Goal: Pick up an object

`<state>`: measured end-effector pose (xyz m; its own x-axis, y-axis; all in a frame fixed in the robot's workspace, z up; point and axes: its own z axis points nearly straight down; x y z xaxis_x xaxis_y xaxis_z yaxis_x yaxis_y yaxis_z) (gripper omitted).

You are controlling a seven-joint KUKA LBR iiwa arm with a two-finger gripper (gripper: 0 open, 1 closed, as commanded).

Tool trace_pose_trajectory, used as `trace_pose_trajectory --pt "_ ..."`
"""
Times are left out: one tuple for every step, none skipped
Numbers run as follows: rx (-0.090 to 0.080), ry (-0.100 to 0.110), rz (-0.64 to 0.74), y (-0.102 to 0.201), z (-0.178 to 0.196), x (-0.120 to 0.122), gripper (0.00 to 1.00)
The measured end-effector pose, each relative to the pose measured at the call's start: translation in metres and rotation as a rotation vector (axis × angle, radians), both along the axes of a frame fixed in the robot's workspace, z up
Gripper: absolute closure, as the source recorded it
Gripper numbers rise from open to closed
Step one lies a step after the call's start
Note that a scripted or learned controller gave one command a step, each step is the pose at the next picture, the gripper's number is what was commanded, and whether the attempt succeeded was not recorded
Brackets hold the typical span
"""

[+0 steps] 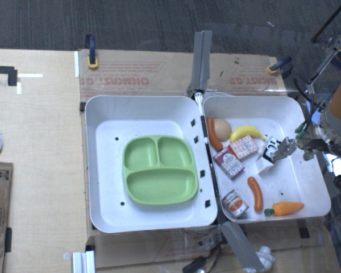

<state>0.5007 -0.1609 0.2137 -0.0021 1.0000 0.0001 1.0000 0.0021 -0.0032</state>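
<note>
1 arm's hand (279, 151) hovered low in the right bin (307, 206); I could not tell its state. The sausage (255, 193) lay at 7 o'clock, pointing 12-to-6.

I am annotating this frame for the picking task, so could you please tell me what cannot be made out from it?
- Gripper, camera view: too small and blurred against a black-and-white item to tell its state or whether it touches anything.
- Black-and-white item: too small and partly covered by the gripper to identify.
- Arm: cut off by the right edge.
- Small boxes and can: labels too small to read.
</note>
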Motion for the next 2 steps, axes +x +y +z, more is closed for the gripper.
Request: trace_pose_trajectory --pt "0.000 -0.001 -0.004 -0.029 -0.016 0.019 0.00" --pt "-0.003 -0.007 0.037 -0.022 -0.120 0.073 0.00"
